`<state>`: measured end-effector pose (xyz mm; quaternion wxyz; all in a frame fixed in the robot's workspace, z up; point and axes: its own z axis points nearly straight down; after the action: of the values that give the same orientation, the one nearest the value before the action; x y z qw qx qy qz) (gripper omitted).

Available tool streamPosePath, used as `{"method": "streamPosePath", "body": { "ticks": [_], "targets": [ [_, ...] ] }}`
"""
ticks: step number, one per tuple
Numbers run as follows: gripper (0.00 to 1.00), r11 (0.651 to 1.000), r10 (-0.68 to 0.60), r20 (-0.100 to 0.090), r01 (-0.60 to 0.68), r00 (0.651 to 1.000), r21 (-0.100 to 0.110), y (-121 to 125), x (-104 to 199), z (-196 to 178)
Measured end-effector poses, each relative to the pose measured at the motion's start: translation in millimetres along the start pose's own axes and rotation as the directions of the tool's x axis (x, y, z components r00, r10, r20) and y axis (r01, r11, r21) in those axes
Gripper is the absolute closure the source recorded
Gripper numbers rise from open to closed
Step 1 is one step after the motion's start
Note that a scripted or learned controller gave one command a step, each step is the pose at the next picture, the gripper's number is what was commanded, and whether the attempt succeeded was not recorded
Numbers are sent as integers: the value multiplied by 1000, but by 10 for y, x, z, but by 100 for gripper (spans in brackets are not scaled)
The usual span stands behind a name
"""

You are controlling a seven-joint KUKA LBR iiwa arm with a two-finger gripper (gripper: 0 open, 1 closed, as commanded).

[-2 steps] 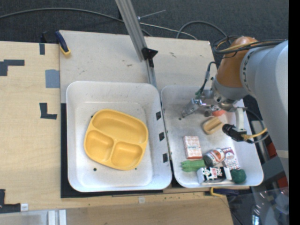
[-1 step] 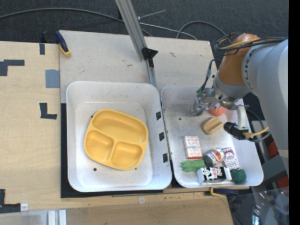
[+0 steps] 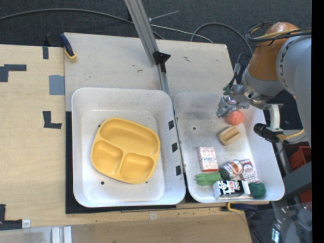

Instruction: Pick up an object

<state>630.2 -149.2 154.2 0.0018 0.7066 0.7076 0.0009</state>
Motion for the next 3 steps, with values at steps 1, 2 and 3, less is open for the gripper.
{"method": "streamPosePath", "body": {
  "ticks": [1,2,3],
  "targets": [
    [100,1000,0,0,0,1000,1,-61,-3,-457],
    [100,1000,0,-1,0,1000,0,-110,0,-903],
    [100,1000,-5,-3,5,1000,5,-22,576,-776]
  ]
}}
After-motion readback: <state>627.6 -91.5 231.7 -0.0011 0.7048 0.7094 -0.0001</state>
